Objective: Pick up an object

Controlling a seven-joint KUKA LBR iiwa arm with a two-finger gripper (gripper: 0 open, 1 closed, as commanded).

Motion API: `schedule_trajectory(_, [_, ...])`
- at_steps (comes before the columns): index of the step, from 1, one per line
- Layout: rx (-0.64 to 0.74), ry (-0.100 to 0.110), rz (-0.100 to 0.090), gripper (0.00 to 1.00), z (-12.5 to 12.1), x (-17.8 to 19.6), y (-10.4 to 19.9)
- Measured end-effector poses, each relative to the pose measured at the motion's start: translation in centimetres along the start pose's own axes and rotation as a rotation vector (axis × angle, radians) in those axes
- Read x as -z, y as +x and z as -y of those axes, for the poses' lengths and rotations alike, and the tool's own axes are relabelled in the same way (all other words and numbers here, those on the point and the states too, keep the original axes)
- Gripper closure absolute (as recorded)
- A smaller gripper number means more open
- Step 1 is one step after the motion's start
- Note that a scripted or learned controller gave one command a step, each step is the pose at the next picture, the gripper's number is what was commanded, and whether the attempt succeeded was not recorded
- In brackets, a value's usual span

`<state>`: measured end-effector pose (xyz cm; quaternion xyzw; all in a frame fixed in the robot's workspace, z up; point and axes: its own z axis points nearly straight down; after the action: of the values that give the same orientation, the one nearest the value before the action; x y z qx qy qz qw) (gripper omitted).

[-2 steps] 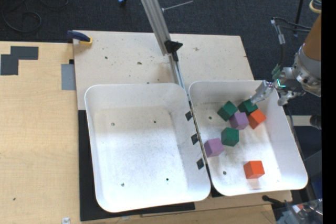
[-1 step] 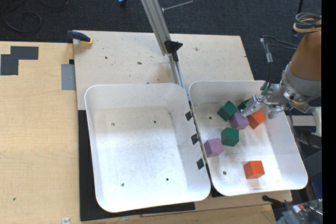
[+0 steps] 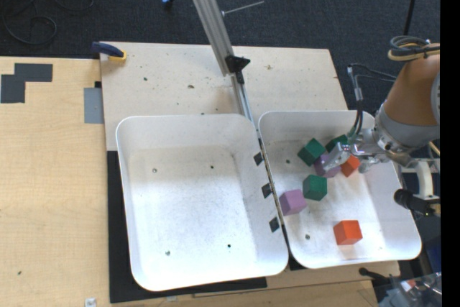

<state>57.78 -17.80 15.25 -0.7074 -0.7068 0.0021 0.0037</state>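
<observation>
1. The grey arm with its orange band reaches in from the right, over the right bin.
2. The pincer sits low in the far part of that bin, amid a cluster of small blocks.
3. Whether the pincer is spread or pressed together cannot be told; the blocks crowd around its tip, and no block can be seen held between its parts.
4. A purple block and a small orange block lie touching or just beside the tip.
5. A dark green block lies just left of the pincer, and a second green block lies nearer, below the purple one.
6. A lilac block rests near the bin's left wall.
7. A larger orange cube sits apart from the rest, toward the near edge of the right bin.
8. The left bin stands beside the right one on the tabletop.
9. A slanted metal bar rises from the far side between the bins.
</observation>
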Motion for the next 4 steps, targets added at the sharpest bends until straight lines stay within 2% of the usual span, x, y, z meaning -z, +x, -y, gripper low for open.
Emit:
schedule_trajectory(1, [-0.003, -0.002, 0.0, 0.0, 0.1, -4.4, 0.6])
schedule_trajectory(2, [-0.009, -0.003, 0.001, 1.0, 0.1, -3.2, 0.4])
schedule_trajectory(4, [0.001, -0.012, 0.003, 1.0, 0.3, 6.5, 0.8])
